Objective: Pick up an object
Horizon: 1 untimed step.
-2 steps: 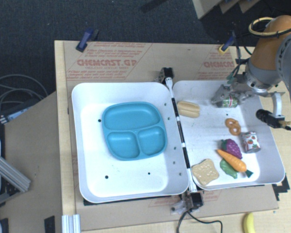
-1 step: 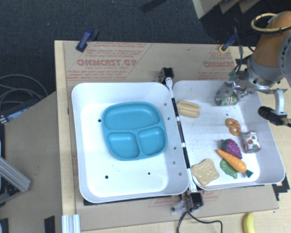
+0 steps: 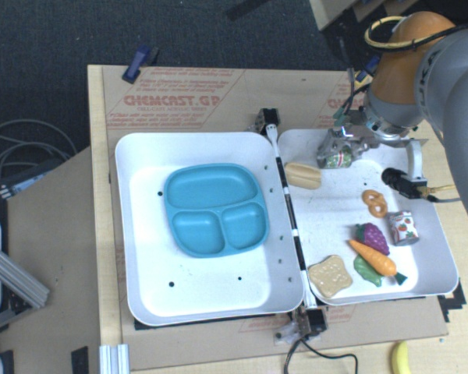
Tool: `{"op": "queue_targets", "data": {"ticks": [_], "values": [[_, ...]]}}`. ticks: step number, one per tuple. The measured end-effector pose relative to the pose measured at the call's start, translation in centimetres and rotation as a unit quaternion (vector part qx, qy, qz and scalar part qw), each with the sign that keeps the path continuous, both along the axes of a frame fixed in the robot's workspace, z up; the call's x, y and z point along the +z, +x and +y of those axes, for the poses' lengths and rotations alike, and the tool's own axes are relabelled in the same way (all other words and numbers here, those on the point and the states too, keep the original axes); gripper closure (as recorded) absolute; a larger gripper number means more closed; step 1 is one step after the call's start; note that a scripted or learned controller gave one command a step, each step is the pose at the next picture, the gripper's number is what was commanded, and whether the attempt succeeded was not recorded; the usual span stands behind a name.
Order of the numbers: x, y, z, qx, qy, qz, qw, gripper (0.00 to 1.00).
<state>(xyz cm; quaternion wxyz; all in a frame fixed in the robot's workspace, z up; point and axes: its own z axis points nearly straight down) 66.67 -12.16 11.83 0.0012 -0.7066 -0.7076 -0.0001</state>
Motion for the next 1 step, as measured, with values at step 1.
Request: {"op": "queue_targets", "data": {"ticks": [1], "values": [[6.75, -2.22, 8.98, 0.000, -0.0001, -0.002, 1.0000, 1.00]]}}
